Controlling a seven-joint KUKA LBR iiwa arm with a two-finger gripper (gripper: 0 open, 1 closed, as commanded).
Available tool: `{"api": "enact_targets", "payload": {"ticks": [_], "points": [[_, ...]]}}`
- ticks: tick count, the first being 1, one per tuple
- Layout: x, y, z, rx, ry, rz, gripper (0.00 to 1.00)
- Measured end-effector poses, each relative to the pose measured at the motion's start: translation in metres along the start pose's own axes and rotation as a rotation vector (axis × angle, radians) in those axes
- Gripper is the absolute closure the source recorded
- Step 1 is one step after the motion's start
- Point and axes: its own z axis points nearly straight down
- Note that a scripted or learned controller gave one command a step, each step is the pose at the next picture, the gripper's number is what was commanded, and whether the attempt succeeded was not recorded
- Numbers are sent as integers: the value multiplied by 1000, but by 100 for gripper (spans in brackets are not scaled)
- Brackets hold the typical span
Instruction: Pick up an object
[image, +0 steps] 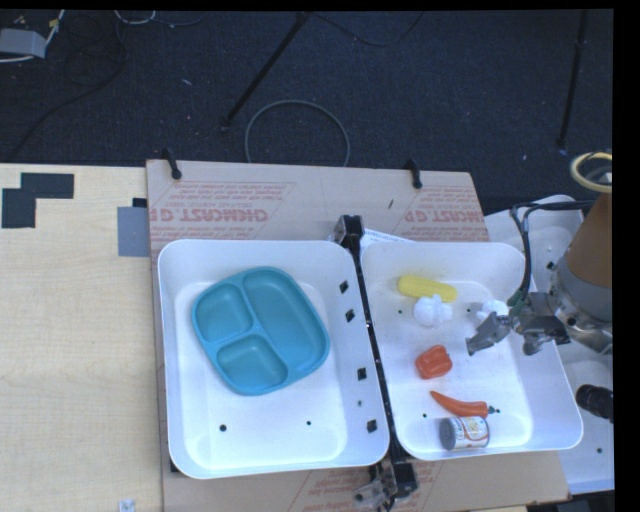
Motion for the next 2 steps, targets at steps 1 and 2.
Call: {"api": "enact_targets", "payload": {"ticks": [1,2], "points": [[0,3,-7,-12,-2,-2,0],[4,1,57,-7,0,-3,0]]}}
